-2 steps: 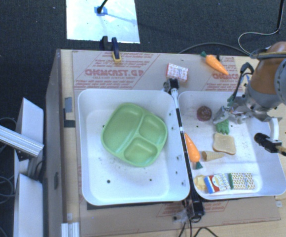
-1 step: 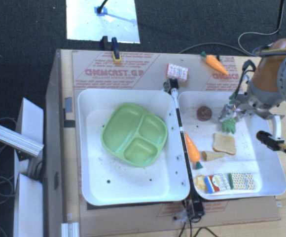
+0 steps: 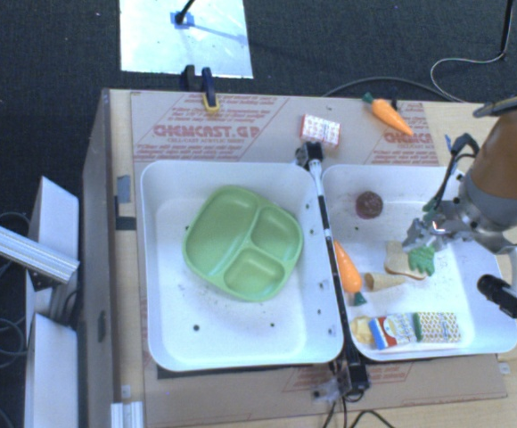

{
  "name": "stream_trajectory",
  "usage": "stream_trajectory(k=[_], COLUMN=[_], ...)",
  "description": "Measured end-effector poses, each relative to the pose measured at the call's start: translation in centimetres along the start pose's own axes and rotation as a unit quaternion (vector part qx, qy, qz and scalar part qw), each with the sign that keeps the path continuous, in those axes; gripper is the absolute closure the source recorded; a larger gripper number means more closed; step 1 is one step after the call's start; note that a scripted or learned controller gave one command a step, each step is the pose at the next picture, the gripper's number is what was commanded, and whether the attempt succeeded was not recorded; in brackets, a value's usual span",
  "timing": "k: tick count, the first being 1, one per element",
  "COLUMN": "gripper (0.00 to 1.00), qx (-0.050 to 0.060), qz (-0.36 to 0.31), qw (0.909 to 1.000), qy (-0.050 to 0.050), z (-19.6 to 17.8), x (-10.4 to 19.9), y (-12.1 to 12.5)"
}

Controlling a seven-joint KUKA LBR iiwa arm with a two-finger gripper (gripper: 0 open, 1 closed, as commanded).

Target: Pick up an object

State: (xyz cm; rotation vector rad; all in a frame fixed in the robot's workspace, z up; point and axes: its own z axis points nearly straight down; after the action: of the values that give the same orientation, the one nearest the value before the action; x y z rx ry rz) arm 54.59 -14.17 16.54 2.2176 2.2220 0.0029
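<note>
Arm (image 3: 508,172): reaching in from the right over the right bin (image 3: 486,328).
Gripper (image 3: 422,239): hanging low over a tan piece with a green leafy end (image 3: 412,266); grip cannot be told.
Right bin: carrot (image 3: 348,268), brown ball (image 3: 369,205), printed box (image 3: 410,329).
Left bin (image 3: 169,328): green tray (image 3: 242,242).
Bench behind: second carrot (image 3: 389,114).

**Grey Arm, Orange Band**

The rounded grey robot arm (image 3: 508,205) wore a broad orange band (image 3: 511,154) above its wrist. A thin black cable (image 3: 453,163) looped along its side (partly blurred). The small metallic two-finger gripper (image 3: 423,236) showed silvery parts with green touches.
</note>
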Motion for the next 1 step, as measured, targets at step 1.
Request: stream_trajectory(k=[1], gripper=[1.0], qx=[0.0], qz=[-0.001], qw=[1.0], qy=[0.0], z=[-7.18], x=[3.6], y=[-4.22])
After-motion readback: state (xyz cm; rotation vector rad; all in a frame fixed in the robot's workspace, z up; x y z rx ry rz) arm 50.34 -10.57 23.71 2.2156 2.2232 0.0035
